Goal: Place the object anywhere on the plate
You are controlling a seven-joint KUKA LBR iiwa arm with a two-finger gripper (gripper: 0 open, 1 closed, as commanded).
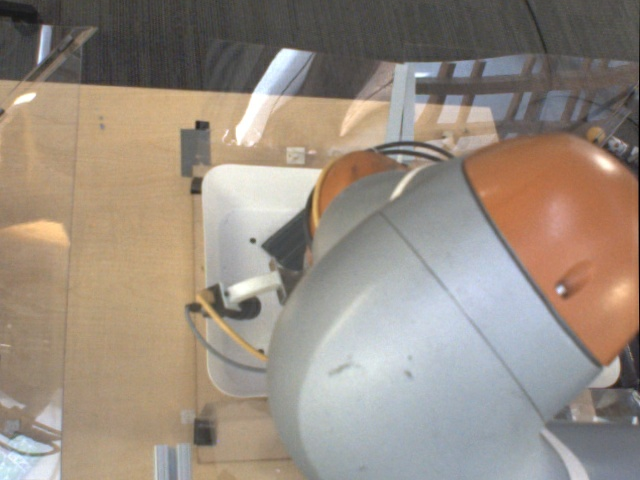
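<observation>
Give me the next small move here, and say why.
Probably raise the arm a little and draw it toward the view's right. Its grey body and orange band sit over the white bin, covering most of it, so what lies beneath can't be judged from here.

This looks like a robotics lab, a test cell rather than a workshop. A heavy grey and orange industrial arm [450, 348] looms over a pale wooden bench [110, 288]. A shallow white bin [228, 208] sits fixed between black brackets [197, 148], clear shield panels [40, 168] stand around the edge, and a metal frame [401, 98] rises behind.
</observation>
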